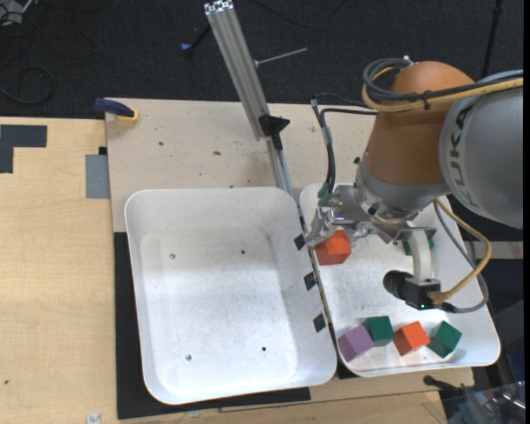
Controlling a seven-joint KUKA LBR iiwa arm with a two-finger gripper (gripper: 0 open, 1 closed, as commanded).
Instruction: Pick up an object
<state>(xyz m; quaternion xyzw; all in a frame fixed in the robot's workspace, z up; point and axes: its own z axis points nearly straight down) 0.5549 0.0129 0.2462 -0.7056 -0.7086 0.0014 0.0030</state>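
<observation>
pale wood bench point(44, 263), two white bins point(159, 228) | gripper point(329, 233) over right bin, fingers closed on orange cube point(335, 248), tilted, no long axis

Arm point(442, 148) reaches in, gripper point(334, 237) pointing down.

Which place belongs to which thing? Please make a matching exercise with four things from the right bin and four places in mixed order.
Things:
1. purple cube
2. orange cube at the front
3. orange cube higher up
4. corner green cube

Places:
A. under the gripper, near the right bin's left wall
B. leftmost in the front row
C. rightmost in the front row
D. between the two green cubes

Pairs: 1-B, 2-D, 3-A, 4-C
</observation>
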